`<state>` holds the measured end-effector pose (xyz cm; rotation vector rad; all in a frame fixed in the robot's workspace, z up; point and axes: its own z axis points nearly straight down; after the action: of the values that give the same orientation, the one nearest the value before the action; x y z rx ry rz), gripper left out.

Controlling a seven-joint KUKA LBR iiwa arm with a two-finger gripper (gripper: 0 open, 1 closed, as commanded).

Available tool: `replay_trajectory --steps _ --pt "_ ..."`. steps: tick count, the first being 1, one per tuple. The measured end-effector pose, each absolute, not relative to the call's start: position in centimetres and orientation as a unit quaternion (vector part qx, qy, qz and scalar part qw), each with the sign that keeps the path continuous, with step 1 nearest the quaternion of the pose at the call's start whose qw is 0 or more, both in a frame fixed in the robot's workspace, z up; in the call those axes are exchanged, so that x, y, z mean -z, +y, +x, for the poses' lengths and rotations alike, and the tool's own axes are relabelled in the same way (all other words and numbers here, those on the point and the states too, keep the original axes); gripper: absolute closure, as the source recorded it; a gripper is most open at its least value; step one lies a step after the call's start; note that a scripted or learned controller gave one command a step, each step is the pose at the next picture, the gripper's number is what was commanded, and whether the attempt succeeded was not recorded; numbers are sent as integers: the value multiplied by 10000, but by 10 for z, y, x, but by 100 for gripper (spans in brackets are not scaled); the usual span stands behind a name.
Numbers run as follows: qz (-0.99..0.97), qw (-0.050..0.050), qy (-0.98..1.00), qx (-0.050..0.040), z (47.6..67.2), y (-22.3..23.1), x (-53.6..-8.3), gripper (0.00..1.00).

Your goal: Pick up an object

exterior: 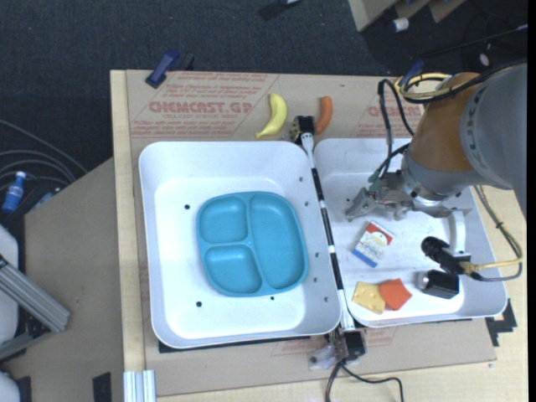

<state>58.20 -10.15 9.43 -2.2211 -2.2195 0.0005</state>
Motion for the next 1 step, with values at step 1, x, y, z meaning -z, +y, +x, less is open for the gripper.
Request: replay_trajectory --steps 1 --pt "-7065 -3 -7077 1 654 -105 -85 0"
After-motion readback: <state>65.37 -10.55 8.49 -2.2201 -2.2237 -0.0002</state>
